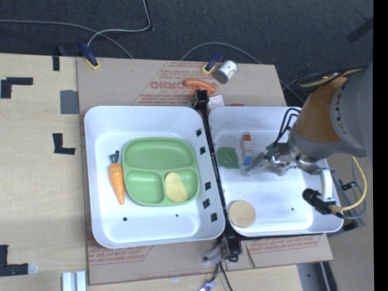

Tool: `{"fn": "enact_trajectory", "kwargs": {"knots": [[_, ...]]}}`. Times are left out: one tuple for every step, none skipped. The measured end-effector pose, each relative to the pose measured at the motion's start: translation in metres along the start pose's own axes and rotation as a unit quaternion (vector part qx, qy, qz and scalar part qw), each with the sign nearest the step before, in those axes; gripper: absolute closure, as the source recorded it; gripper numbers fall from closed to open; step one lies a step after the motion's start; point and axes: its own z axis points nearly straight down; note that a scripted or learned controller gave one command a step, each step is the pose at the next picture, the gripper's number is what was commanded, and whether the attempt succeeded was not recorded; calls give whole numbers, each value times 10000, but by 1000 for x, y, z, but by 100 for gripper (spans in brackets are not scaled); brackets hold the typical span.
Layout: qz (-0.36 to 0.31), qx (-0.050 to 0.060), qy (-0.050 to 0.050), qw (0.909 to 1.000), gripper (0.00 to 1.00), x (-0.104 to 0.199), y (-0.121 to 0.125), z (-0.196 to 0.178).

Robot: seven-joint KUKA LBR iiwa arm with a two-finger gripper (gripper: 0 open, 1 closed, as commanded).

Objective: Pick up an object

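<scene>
Overhead slanted view of a cardboard-covered tabletop [121,83] carrying two shallow white plastic bins side by side. The left bin [103,126] contains a light green three-compartment plastic tray [159,153]; a pale yellow oval piece [176,187] lies in the tray's lower right compartment. An orange toy carrot with a dark green top [117,180] lies lengthwise just beside the tray's left edge, on the bin floor.

The right bin [273,220] contains three loose objects: a flat dark green piece [228,157] near the bin's left wall, a slim upright-lying stick with a red upper part and blue lower part [247,150] just to the right of it, and a round tan disc [242,213] near the lower left corner.

The grey arm with its orange band [318,117] reaches in from the right, and its claw [253,165] sits low over the right bin floor, near the lower end of the red and blue stick. Whether the claw is spread or closed cannot be told, and nothing is visibly held in it.

Behind the bins, on the cardboard, lie an orange elongated object [199,84] and a small grey cylinder [225,71].
</scene>
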Motion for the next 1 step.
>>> {"fn": "enact_trajectory", "kwargs": {"knots": [[-17,9,22,10000,0,61,55,1]]}}
